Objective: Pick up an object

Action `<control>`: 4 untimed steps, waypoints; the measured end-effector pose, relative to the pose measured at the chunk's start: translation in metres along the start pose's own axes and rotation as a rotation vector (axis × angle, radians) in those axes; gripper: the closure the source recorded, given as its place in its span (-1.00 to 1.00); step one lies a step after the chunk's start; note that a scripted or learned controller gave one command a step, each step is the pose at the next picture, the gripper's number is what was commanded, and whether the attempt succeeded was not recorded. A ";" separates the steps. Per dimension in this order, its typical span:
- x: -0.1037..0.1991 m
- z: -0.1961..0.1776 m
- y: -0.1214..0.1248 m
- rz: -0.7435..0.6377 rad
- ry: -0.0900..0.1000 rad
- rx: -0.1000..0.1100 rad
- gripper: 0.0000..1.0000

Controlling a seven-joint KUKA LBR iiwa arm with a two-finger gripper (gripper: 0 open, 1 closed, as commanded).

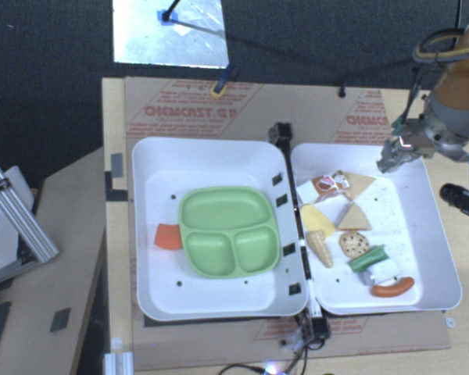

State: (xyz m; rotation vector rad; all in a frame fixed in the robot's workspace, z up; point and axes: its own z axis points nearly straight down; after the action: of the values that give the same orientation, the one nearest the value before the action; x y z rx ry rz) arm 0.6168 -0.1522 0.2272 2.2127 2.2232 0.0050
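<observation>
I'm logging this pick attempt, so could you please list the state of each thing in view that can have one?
gripper: above the right bin's far corner, holding nothing visible.
green tray: upright in the left bin, compartments bare.
orange piece: flat beside the tray.
sausage: lying flat in the right bin.
cookie: flat, untouched.
right bin: holds the toy foods.

The arm (458,92) is cut off by the right edge; end effector (394,156) fingers blurred.

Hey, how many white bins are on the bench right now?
2. The left bin holds a green divided plate and an orange piece. The right bin holds a cluster of toy food. None looks hidden.
</observation>
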 end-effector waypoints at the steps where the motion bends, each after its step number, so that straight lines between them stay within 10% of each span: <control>1: 0.056 0.003 -0.024 -0.004 0.003 0.006 1.00; 4: 0.143 0.006 -0.075 -0.002 0.002 0.007 1.00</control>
State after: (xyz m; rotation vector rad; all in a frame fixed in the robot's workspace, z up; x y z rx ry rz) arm 0.5414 -0.0093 0.2203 2.2146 2.2297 -0.0007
